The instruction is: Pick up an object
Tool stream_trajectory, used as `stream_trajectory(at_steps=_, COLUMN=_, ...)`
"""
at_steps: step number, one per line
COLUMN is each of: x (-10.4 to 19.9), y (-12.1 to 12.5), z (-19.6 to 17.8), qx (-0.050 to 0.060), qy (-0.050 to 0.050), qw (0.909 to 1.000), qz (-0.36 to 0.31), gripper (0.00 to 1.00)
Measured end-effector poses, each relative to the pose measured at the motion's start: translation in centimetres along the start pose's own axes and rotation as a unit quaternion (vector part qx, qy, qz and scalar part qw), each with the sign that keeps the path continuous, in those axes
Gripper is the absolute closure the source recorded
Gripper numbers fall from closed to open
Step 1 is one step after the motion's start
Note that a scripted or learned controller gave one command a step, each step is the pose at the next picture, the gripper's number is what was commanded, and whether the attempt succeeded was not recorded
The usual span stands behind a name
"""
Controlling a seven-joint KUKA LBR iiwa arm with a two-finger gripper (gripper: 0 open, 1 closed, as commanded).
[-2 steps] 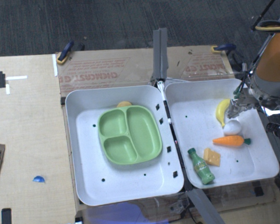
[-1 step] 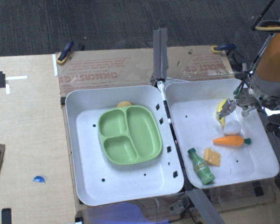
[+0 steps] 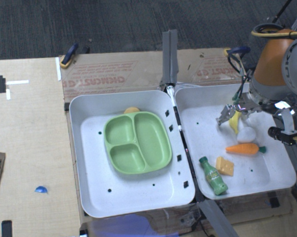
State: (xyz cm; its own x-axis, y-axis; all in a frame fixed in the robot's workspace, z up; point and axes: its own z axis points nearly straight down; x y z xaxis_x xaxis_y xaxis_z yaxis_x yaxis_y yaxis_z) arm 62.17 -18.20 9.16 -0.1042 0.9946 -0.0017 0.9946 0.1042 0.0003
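Observation:
My gripper (image 3: 234, 117) hangs over the upper part of the right bin (image 3: 281, 181), directly at a small yellow object (image 3: 234, 124); whether it grips that object is unclear. A white lump (image 3: 246, 134) lies just below it. Lower in the same bin lie an orange carrot (image 3: 242, 149), a yellow cheese wedge (image 3: 225, 165) and a green bottle (image 3: 213, 176) on its side.
The left bin (image 3: 93, 196) holds a green divided plate (image 3: 138, 142) with a small yellow item (image 3: 131, 110) peeking out behind it. A grey divider post (image 3: 170, 57) stands between the bins at the back. Cables and the arm's orange band (image 3: 269, 60) crowd the right edge.

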Motion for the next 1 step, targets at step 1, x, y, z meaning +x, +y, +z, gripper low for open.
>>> stream_trajectory(at_steps=1, x=-0.06, y=0.04, z=-0.94, qx=-0.001, qy=-0.001, qw=1.0000, qz=-0.001, gripper=1.00)
